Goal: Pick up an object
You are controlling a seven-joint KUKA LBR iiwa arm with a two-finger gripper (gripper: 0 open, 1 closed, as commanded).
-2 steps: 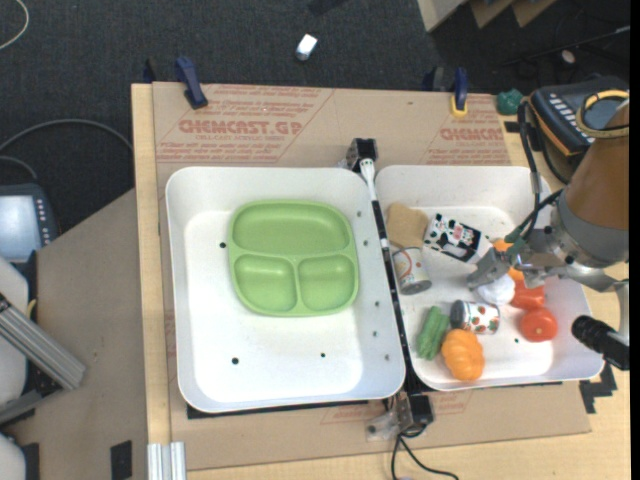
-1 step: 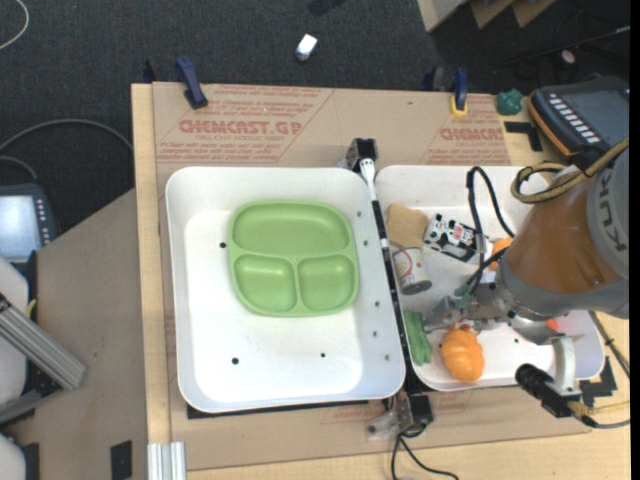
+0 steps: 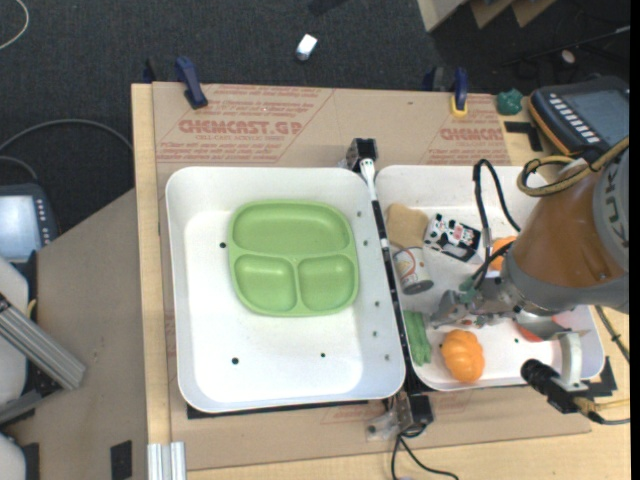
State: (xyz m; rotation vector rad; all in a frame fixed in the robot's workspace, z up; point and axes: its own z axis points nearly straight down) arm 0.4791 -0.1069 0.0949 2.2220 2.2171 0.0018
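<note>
Both shallow white bins, left (image 3: 190,298) and right (image 3: 420,183), look like smooth plastic with a slight sheen, and the pale green three-compartment plate (image 3: 294,257) is the same kind of smooth plastic, just more matt. The brown surface (image 3: 270,128) reads as matt cardboard or fibreboard with red print. The round orange fruit-shaped thing (image 3: 462,355) looks smooth and a bit glossy, and the dark floor (image 3: 100,28) looks like rough carpet.

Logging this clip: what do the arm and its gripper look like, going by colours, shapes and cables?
The arm is a thick rounded body with a wide orange-brown band over a grey ring. A black cable loops beside it. The metal grey gripper sits at its end, over the right white bin.
</note>
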